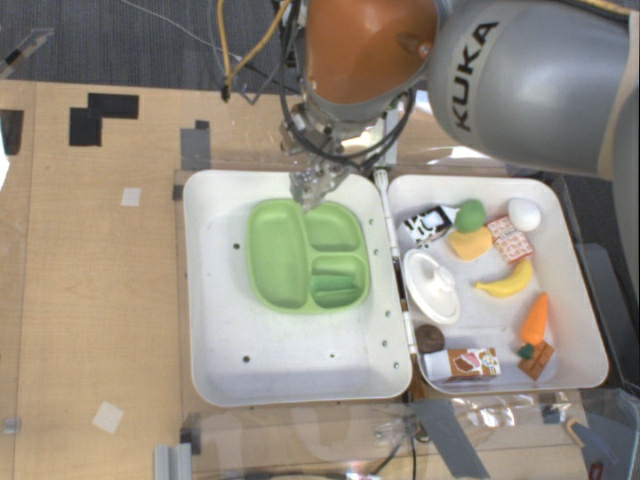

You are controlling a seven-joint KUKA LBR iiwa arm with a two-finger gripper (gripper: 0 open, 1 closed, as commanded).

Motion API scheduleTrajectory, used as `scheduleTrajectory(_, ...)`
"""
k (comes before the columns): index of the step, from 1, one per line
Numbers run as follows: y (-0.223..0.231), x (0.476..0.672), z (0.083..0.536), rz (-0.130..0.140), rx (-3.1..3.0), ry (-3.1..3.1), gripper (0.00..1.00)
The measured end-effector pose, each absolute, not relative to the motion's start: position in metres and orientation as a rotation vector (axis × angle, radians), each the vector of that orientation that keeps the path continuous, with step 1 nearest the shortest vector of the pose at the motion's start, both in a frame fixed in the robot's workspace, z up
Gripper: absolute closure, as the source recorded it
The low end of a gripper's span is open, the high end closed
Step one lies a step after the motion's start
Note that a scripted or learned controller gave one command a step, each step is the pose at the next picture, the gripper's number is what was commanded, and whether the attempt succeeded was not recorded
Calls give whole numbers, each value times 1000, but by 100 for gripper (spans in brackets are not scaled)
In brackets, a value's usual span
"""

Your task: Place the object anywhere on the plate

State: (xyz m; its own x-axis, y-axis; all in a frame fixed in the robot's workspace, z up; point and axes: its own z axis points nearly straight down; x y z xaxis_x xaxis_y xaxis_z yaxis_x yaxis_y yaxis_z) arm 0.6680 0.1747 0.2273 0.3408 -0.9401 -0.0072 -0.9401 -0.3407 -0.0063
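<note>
A green plate (pixel 290 258) with three compartments lies in the left white bin (pixel 230 358). My gripper (pixel 312 188) hangs over the plate's far edge, near the top of the large left compartment and the upper right one. No object shows between the metal fingertips. The plate's compartments look bare. The arm's orange band and grey body cover the area behind the bins.
The right bin (pixel 585 368) holds several toy items: a black-and-white cow-pattern piece (pixel 428 226), a green ball (pixel 470 214), a white egg (pixel 524 214), a banana (pixel 505 281), a carrot (pixel 536 318), a white cup (pixel 436 286), a small carton (pixel 472 364).
</note>
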Motion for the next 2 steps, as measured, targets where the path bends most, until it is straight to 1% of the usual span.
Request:
scheduleTrajectory(1,213,635,255,-1,-2406,2002,100)
scheduleTrajectory(2,238,652,198,6,-2459,1945,100)
